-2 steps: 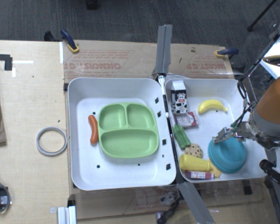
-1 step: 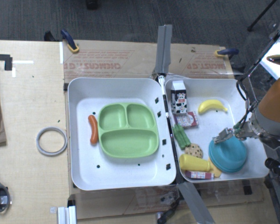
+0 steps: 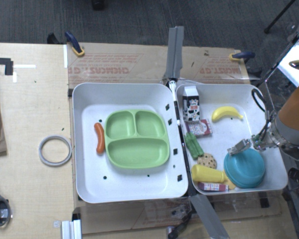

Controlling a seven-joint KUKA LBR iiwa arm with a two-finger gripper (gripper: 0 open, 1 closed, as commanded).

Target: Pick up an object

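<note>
One arm reaches low from the right bin's right edge, gripper over the blue bowl, fingers' spread unclear.

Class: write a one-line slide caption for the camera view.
Gripper above blue bowl in right bin; green plate in left.
</note>
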